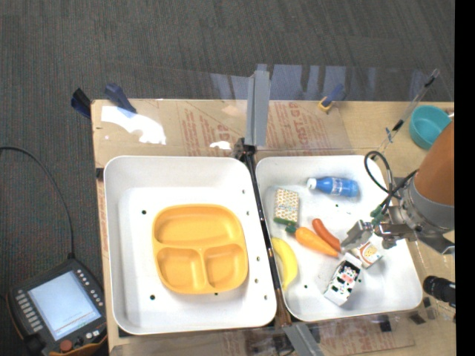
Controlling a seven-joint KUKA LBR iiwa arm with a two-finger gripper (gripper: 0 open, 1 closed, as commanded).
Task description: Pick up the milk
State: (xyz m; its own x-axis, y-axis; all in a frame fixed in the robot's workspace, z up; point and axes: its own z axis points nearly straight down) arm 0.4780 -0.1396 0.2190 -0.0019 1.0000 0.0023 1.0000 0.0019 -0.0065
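Camera view is showing the milk [344, 281], a small cow-print carton, lying tilted in the right bin [407, 297] near its front. Light, stiff, easily dented, it is suiting a hold across its flat sides. Just above, the gripper [369, 235] is hovering released.

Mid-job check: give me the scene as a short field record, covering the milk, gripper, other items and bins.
milk: carton lying on its side in the right bin, near the front
gripper: over the right bin, just above the carton, nothing visibly held
right bin also holds: blue bottle, carrots, banana, patterned packet
left bin: holds yellow divided tray
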